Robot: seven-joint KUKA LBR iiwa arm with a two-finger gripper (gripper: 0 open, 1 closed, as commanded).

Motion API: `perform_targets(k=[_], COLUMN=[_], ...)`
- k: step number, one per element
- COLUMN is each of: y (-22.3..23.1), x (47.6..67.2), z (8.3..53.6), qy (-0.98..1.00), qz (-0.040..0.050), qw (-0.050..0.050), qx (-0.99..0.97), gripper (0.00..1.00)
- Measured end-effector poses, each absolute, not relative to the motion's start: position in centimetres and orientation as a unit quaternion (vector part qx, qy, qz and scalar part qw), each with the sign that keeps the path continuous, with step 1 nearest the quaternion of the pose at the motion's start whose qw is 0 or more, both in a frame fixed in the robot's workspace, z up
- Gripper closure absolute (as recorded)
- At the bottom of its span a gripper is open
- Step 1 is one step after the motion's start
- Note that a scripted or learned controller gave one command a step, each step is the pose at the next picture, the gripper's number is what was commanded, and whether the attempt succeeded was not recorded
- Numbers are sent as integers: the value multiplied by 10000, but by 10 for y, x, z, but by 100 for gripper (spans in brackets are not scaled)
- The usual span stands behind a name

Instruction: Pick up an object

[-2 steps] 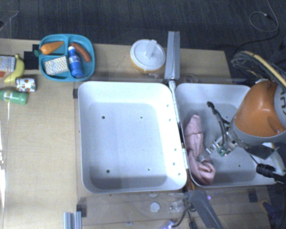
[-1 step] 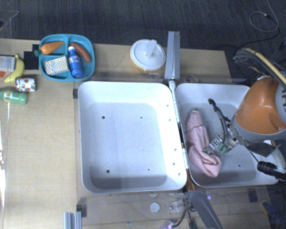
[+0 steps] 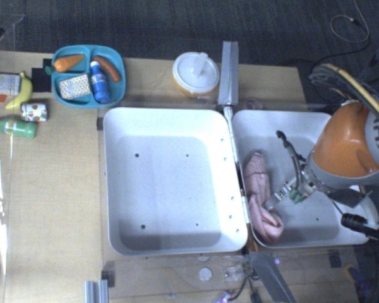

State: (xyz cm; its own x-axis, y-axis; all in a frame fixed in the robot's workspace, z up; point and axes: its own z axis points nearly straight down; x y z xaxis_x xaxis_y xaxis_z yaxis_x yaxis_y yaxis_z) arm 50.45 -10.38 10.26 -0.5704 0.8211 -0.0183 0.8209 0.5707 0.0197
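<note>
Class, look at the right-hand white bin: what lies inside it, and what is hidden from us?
Inside the right bin lies a pink cloth along its left wall, with the gripper beside it. The arm covers the bin's right part, so anything there is hidden.

Wooden bench (image 3: 50, 201) bears two white bins (image 3: 170, 178), blue tray (image 3: 117, 74), lidded cup (image 3: 196, 73).

white letters "ku" on arm (image 3: 374, 145)

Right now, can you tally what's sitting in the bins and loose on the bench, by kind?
Pink cloth in the right bin: 1
White bins, counting the left bin: 2
Blue divided tray of toy food: 1
Lidded white cup: 1
Small toys left of the tray, such as the banana and the green bottle: 4
Total: 9
</note>
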Motion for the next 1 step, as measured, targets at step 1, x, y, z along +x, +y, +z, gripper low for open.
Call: perform_targets(k=[1], y=[-139], x=[488], z=[165], qy=[9202], qz=[7], qw=[14], qx=[3915], gripper=[0])
